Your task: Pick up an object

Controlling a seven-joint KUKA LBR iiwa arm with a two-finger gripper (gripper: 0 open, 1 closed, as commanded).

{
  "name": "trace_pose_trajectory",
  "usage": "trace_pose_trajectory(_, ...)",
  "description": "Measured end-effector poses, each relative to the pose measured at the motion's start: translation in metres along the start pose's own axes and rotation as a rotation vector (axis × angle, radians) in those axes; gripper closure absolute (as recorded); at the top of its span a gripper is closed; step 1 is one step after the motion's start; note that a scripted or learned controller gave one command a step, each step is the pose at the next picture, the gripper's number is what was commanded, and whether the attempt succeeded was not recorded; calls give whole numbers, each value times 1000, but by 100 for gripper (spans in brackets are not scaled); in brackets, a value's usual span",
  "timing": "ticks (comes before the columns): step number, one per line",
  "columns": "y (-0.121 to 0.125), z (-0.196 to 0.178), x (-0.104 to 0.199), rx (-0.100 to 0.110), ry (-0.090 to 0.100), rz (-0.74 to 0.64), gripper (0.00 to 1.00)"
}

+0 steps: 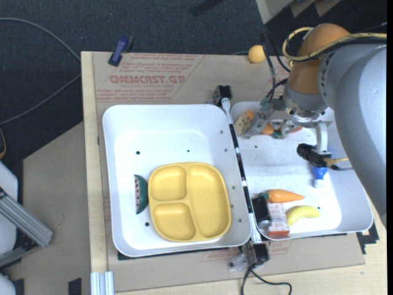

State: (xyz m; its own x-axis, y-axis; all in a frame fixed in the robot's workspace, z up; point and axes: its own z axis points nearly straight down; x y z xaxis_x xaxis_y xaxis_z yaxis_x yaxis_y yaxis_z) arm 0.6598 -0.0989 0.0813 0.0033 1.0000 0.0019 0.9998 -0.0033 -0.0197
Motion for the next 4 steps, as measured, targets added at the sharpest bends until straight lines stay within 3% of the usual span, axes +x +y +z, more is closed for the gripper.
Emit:
trace_pose_trajectory(1, 4, -1, -6, -8, -2, -2, 0)
trace_pose_trajectory(2, 6, -33, -23, -22, -3, -3, 0)
trace_pose_trajectory(3, 7, -43, -23, -24, -5, -5, 100)
trace_pose_trajectory(4, 7, -43, -22, -23, -5, -5, 0)
